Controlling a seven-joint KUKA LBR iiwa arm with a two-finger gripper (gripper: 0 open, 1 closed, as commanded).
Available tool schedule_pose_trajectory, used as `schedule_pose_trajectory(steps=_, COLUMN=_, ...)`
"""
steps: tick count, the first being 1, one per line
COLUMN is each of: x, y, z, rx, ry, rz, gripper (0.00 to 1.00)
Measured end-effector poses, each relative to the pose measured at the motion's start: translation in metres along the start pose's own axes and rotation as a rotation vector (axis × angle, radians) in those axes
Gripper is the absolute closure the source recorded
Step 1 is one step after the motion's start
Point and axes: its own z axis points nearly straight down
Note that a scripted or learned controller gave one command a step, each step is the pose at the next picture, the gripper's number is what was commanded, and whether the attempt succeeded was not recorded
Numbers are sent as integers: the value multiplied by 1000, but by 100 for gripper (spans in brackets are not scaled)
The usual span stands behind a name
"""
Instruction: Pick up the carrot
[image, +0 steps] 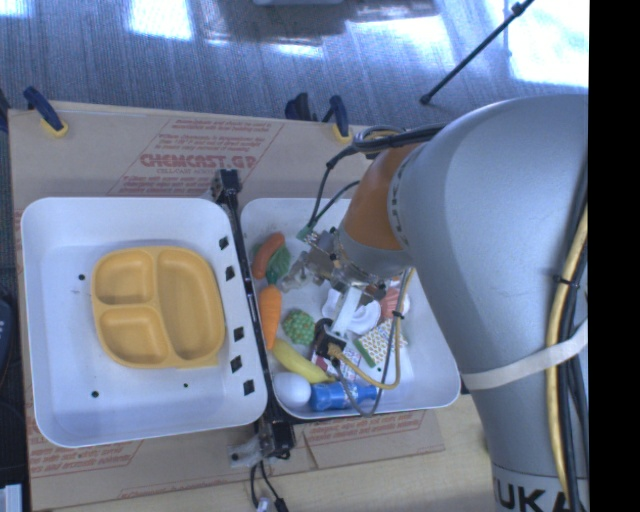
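Note:
The carrot (270, 313) is orange and tapered. It lies along the left wall of the right bin (437, 352), pointing toward the front. My gripper (313, 270) hangs low over the middle of that bin, just right of and slightly behind the carrot. The grey arm and its orange band cover the right half of the bin. Nothing shows between the gripper and the carrot but a small gap.
An orange and green vegetable (270, 257) lies behind the carrot. A green spotted item (298, 326), a yellow banana (298, 362), a white egg (292, 390) and a blue item (338, 398) crowd the bin's front. The left bin (50, 330) holds a yellow divided plate (158, 305).

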Motion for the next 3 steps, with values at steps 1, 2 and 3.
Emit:
schedule_pose_trajectory(steps=1, x=92, y=-65, z=-98, rx=2, ry=-2, rz=326, gripper=0)
schedule_pose_trajectory(steps=2, x=47, y=-47, z=-98, rx=4, ry=-3, rz=571, gripper=0)
schedule_pose_trajectory(steps=3, x=67, y=-46, z=-98, rx=0, ry=-3, rz=762, gripper=0)
